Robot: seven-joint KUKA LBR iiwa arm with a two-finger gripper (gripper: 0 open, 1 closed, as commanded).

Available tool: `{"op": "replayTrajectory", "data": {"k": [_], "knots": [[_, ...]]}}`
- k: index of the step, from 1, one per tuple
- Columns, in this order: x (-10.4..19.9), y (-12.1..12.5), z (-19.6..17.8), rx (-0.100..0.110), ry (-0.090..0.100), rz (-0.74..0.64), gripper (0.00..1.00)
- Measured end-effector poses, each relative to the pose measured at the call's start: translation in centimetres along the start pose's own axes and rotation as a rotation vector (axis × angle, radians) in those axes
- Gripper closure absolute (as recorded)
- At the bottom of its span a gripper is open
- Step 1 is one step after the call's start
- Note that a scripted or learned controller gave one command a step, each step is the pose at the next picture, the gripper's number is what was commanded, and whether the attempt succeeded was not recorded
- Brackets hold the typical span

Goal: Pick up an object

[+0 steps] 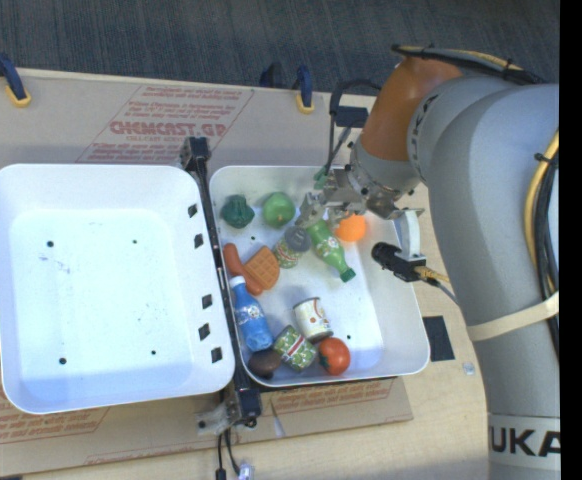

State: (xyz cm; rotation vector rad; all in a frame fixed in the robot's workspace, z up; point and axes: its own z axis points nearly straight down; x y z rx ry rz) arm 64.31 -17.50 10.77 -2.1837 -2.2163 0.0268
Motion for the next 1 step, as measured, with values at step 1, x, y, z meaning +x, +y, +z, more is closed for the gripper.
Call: {"op": "replayTrajectory", "data": {"k": [1], "knots": [[0.45, -3.31, -8.38, -0.031, -0.008, 0.011, 1.00]]}}
